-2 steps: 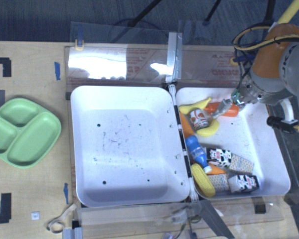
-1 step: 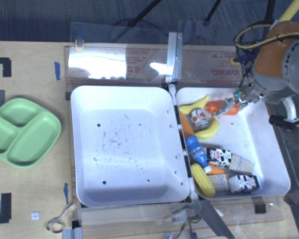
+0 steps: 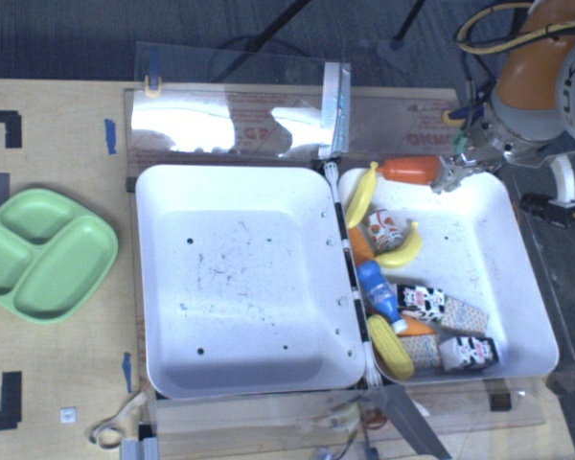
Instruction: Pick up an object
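Hand (image 3: 450, 172): I see it at the far right corner of the right bin (image 3: 517, 286), just beside the orange bottle (image 3: 410, 170); I cannot tell how it is set, nor whether it touches the bottle.

Arm (image 3: 541, 65): grey with orange band, reaching in over the surface's far right corner.

Right bin, contents I can list: orange bottle along the far wall; long banana (image 3: 362, 195) against the left wall; small white printed cup (image 3: 384, 228); second banana (image 3: 404, 247) curled beside it; blue bottle (image 3: 378, 293); cow-print carton (image 3: 423, 302); corn cob (image 3: 389, 345) at the near left corner; second cow-print carton (image 3: 470, 352) near the front wall.

Left bin (image 3: 240, 276): white, scuffed floor.

Green divided tray (image 3: 43, 254): on the surface's left edge, well apart from the bins.
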Robot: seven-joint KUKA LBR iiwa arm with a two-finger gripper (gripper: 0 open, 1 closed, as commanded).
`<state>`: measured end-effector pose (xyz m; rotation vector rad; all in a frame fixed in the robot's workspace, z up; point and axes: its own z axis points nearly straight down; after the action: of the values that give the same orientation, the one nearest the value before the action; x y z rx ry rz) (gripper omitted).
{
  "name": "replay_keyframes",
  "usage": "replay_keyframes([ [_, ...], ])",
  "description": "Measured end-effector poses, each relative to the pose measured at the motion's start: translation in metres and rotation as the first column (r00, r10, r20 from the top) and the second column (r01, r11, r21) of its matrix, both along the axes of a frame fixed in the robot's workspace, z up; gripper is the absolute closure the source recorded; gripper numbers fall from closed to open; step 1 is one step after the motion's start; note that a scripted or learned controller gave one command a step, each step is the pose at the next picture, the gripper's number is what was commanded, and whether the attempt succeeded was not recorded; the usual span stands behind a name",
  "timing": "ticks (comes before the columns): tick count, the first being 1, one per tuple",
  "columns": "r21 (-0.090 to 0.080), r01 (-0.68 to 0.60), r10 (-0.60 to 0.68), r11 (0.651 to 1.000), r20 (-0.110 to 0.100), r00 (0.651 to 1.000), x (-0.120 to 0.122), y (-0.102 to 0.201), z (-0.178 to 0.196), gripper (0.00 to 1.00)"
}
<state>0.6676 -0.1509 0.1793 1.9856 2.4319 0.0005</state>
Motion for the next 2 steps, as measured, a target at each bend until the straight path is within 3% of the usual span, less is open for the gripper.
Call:
replay_keyframes([
  [1, 0.001, 0.612, -0.612, 0.791, 0.000, 0.791, -0.0172, 0.0005, 0.0200, 1.00],
  [2, 0.001, 0.612, -0.612, 0.791, -0.001, 0.791, -0.0172, 0.0010, 0.0200, 0.00],
])
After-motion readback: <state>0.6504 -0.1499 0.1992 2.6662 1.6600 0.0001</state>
